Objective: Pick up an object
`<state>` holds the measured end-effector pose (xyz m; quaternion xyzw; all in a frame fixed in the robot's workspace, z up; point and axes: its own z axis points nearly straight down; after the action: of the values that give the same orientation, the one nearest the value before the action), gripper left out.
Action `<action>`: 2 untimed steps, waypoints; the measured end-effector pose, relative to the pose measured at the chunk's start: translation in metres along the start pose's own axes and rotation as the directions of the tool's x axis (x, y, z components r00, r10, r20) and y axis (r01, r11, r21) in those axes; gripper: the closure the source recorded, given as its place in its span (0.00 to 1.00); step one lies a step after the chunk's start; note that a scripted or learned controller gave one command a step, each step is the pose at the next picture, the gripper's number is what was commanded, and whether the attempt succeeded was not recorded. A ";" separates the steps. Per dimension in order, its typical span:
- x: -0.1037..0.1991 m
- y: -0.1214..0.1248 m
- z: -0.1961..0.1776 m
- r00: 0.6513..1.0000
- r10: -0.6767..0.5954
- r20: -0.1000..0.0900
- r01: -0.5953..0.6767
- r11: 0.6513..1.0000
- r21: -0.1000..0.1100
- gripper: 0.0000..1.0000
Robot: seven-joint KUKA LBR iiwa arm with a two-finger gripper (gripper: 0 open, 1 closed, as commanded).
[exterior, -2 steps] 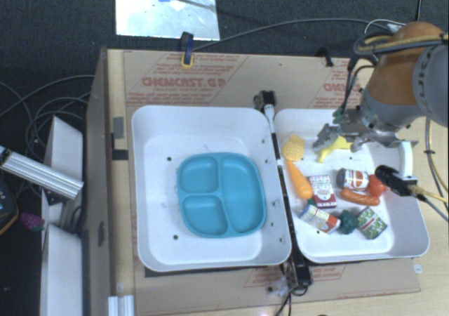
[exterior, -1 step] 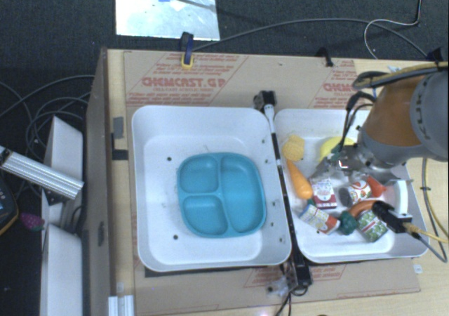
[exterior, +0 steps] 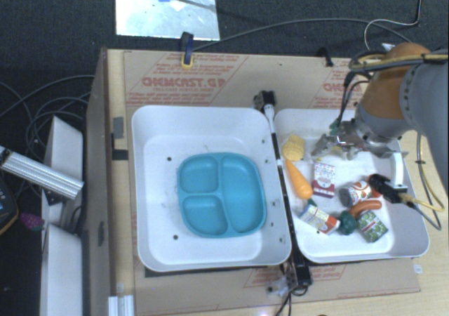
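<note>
Hovering over the far part of the right bin (exterior: 414, 237), the gripper (exterior: 335, 145) is sitting low with its metal fingers spread apart and nothing between them. A red-and-white carton (exterior: 324, 179) is lying just below it in the view, close but apart. A yellow lemon (exterior: 294, 147) is lying to its left, an orange carrot (exterior: 300, 180) beside the carton. The left bin (exterior: 154, 139) is holding a blue tray (exterior: 222, 193).
</note>
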<state>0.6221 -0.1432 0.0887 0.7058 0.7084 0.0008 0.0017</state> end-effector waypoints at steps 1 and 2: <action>-0.064 -0.061 -0.006 1.000 0.003 0.001 -0.003 1.000 0.002 0.00; 0.005 0.005 -0.012 1.000 0.000 -0.002 0.000 1.000 0.000 0.00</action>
<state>0.6270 -0.1383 0.1007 0.7058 0.7085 0.0013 0.0011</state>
